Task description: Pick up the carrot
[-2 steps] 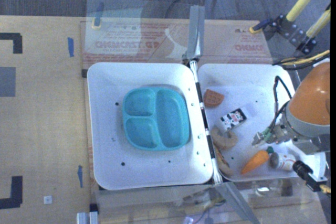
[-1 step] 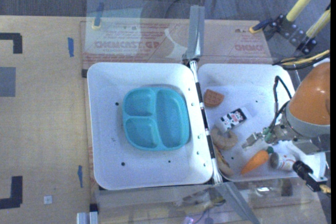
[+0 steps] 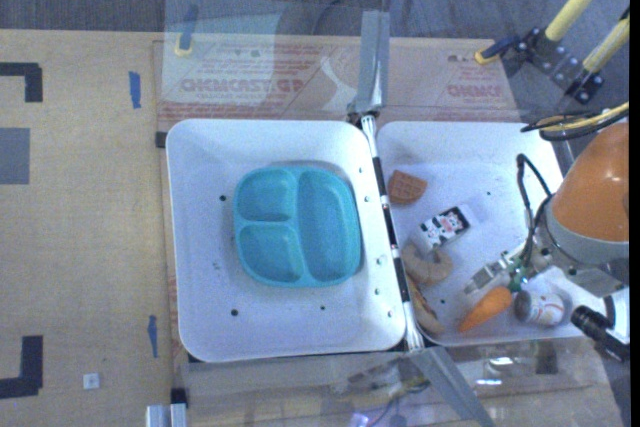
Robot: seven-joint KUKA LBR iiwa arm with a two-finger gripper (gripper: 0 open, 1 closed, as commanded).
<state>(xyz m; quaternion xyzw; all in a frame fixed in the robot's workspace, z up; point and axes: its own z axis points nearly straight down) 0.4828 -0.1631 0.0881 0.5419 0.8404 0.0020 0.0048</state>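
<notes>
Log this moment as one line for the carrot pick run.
phase: approach | gripper: over right bin, just above carrot | carrot: lying on bin floor near front edge, not lifted | blue tray: left bin

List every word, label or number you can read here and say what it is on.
Red lettering on the clear panel behind the left bin: mirrored and faint, not readable.
Red lettering on the panel behind the right bin: too blurred.
Black-and-white packet: print too small.

The light wooden bench (image 3: pixel 80 245) carries two shallow white plastic bins side by side: the left bin (image 3: pixel 200 315) and the right bin (image 3: pixel 480 155), their inner walls touching. Blue tape strips (image 3: pixel 134 89) and black corner marks (image 3: pixel 28 80) lie on its surface.
</notes>
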